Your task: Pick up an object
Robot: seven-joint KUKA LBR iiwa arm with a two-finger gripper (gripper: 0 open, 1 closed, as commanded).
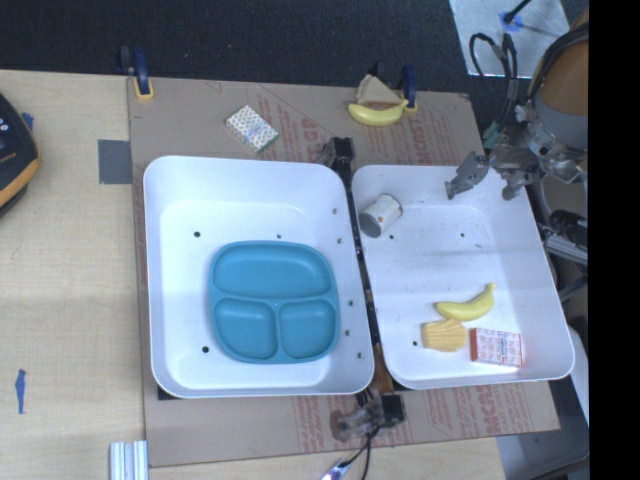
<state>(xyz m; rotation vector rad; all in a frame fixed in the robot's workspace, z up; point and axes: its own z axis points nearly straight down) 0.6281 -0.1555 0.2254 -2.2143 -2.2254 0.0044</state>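
Observation:
The right bin (520, 258) holds a yellow banana (467, 305), an orange-yellow wedge (444, 336), a small red and white packet (496, 348) and a little white cup (380, 211) lying on its side at the far left corner. My gripper (492, 180) hangs over the bin's far right edge, open, with nothing between its fingers. It is well away from the banana and the cup.
The left bin (170, 268) holds a blue divided tray (273, 300). On the cardboard behind the bins lie a second banana with a sandwich piece (377, 108) and a patterned packet (251, 126). A yellow and black device (12, 158) sits at the left edge.

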